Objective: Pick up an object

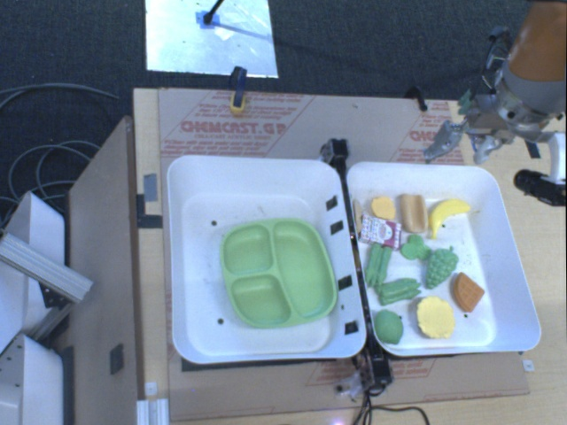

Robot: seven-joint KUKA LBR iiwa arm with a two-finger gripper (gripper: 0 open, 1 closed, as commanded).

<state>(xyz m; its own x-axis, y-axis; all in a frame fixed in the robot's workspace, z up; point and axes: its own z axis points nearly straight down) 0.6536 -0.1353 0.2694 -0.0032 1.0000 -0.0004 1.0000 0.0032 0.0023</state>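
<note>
The gripper [459,143] is hovering with jaws spread and grasping nothing, above the far rim of the right bin [509,237] holding toy food.

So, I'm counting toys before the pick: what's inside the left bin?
The left bin holds a green divided tray with three compartments, none holding anything. Whatever lies under the tray is covered.

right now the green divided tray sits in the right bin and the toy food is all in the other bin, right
Not quite. The camera view shows the green divided tray in the left bin, not the right one. The toy food is all in the other bin, the right bin, as you said.
</note>
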